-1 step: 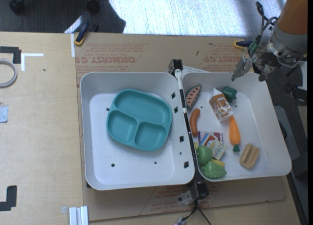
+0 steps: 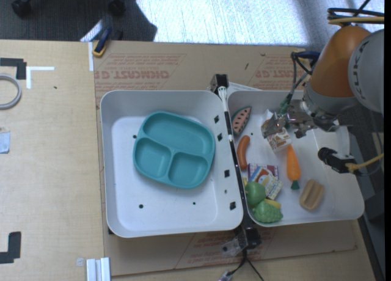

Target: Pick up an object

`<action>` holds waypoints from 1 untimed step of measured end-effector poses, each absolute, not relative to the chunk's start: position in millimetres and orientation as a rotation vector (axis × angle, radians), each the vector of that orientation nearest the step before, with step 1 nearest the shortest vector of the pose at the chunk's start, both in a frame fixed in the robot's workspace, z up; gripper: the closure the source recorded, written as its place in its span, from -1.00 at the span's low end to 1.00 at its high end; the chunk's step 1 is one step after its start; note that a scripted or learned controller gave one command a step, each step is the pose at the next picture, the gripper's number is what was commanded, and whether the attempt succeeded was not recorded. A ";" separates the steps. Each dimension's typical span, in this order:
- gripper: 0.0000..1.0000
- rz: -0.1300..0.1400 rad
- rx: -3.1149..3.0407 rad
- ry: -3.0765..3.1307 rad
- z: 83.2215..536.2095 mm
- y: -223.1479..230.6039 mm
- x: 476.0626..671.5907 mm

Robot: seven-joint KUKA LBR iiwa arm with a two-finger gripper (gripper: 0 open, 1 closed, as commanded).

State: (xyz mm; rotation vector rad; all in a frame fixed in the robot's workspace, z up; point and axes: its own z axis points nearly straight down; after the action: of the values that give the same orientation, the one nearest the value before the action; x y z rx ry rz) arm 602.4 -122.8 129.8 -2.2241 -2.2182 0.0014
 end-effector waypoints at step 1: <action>-1.00 0.001 -2.224 -2.218 92.3 -123.2 599.8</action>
State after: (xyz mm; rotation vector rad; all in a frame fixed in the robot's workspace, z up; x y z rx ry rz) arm 599.8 -123.2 92.3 -2.2241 -2.2179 0.0012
